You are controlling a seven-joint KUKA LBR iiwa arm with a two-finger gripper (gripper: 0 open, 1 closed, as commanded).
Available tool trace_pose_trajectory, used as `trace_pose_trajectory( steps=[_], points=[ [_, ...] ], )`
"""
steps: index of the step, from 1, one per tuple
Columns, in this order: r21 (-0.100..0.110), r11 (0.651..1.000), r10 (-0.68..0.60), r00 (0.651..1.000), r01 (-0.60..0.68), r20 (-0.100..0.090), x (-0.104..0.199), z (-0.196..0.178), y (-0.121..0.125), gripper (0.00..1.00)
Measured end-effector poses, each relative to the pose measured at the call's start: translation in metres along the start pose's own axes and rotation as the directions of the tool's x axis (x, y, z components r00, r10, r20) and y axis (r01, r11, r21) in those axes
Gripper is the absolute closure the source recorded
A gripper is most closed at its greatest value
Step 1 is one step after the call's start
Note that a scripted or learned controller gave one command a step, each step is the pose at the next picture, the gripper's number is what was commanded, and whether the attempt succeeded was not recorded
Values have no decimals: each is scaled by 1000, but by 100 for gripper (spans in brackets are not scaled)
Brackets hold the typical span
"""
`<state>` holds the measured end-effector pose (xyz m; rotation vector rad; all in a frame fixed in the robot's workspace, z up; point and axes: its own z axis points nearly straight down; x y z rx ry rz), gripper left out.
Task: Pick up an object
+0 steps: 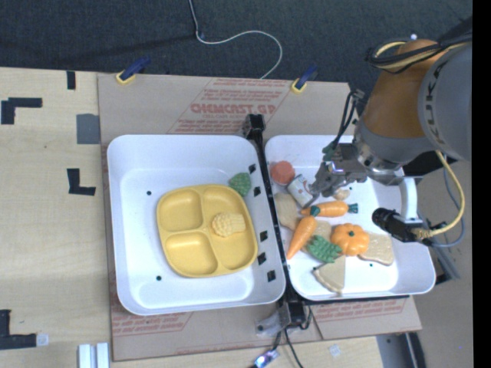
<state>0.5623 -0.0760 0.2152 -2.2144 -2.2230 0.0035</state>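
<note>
Over the right-hand shallow white plastic bin (414, 282), your two-finger gripper (328, 176) hung above the small orange toy carrot (331, 209), presumably lining up; its grip state you couldn't tell.

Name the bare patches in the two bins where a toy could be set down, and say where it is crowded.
Free: left bin floor around the yellow tray, widest along its far side; the tray's near compartment. Crowded: right bin, with carrots, pumpkin and gripper.

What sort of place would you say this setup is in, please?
Most likely a robotics lab bench for grasping trials. Two white bins sit on taped cardboard, the right one heaped with toy food such as a carrot and a pumpkin, with the grey arm's gripper over them.
</note>
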Motion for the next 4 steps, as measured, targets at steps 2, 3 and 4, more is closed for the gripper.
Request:
trace_pose_trajectory(
  steps=[2,3,4],
  points=[
    [-1,1000,3,1000,-3,2,25,-1,-18,100],
    [-3,1000,2,1000,-2,1,33,-17,-14,100],
    [-2,1000,3,1000,-3,2,35,-10,-8,100]
  ],
)
